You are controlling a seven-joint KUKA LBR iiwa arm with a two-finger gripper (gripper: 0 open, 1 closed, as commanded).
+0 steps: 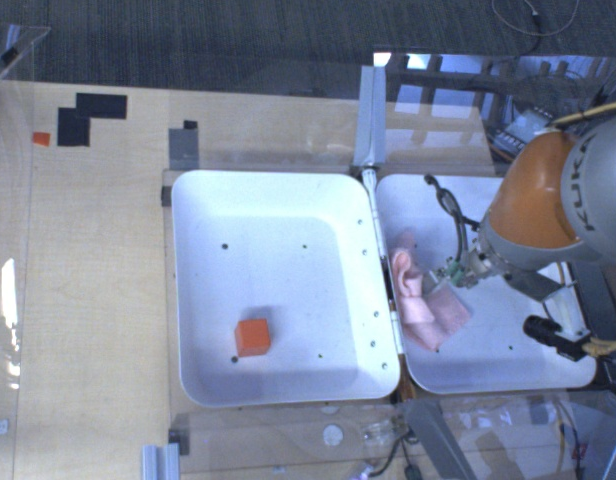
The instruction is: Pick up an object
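1. Right of centre in the frame, in the right bin [518, 368], lies a pink soft thing [425, 303], prob. a piece of cloth or a soft toy, crumpled, close to the bin's left wall.
2. At lower left of the left bin [288, 208] sits an orange block [253, 337], alone, well apart from the walls.
3. Arm [548, 193] comes in from the right edge of the frame; the orange band hides much of the wrist. The gripper [458, 273] is just above the pink thing's upper right part, very near or touching; I cannot tell which.
4. Hand state: I cannot tell if it is wide or narrow, the tip is too small and dark in the camera view, and I see nothing clearly held.
5. Handling, my judgement: pink thing looks light and limp, no fixed shape, not fragile and not slippery. It will sag and fold when lifted, and a thin layer may slip out.
6. Where to take hold, approx.: on a thick fold or the bunched ridge at its left side, pinch across the fold, not on a flat edge. Left wall is close, so approach from the right/top side is safer.
7. Orange block, by contrast, looks stiff and small w/ flat faces; grip across two opposite faces would do, and there is free room around it.
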